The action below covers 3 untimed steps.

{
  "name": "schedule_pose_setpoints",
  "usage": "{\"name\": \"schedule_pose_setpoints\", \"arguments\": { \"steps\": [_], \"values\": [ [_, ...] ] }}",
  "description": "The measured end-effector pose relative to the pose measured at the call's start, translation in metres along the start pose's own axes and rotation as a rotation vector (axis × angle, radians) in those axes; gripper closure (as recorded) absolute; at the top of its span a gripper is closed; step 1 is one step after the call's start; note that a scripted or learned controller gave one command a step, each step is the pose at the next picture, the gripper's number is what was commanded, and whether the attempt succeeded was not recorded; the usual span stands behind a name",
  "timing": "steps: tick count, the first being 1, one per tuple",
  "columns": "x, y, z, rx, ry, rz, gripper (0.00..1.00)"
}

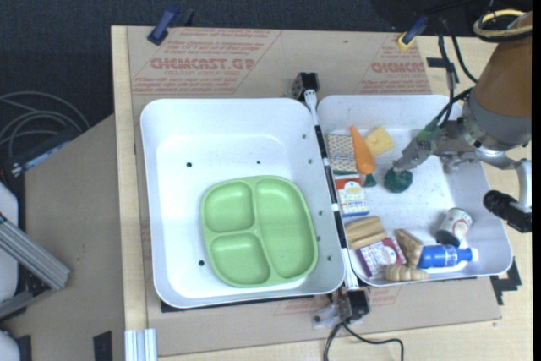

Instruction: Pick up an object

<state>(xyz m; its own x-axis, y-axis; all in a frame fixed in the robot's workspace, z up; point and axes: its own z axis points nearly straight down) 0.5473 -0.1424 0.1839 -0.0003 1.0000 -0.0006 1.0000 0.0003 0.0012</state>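
Arm reaching into the right bin, gripper lowered beside a small green object.

The gripper (412, 158) is seen low over the right bin (499, 220), its tip just beside a dark green object (398, 179); whether it is open or closed cannot be told. An orange carrot (362, 150) and a yellow block (379, 140) are found near the far wall, and a blue bottle (442, 256) near the front. A green divided plate (258, 229) is held in the left bin (169, 182).

Fixed overhead camera, slanting down on both bins (169, 182).
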Motion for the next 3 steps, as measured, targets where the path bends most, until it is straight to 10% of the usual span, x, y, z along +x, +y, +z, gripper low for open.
{"name": "schedule_pose_setpoints", "arguments": {
  "steps": [1, 2, 3],
  "values": [
    [-0.073, -0.037, 0.092, 0.000, 0.001, -0.001, 0.00],
    [-0.052, 0.067, 0.088, -0.001, 0.001, -0.002, 0.00],
    [0.046, 0.119, 0.099, 0.001, 0.002, -0.001, 0.00]
  ]
}}
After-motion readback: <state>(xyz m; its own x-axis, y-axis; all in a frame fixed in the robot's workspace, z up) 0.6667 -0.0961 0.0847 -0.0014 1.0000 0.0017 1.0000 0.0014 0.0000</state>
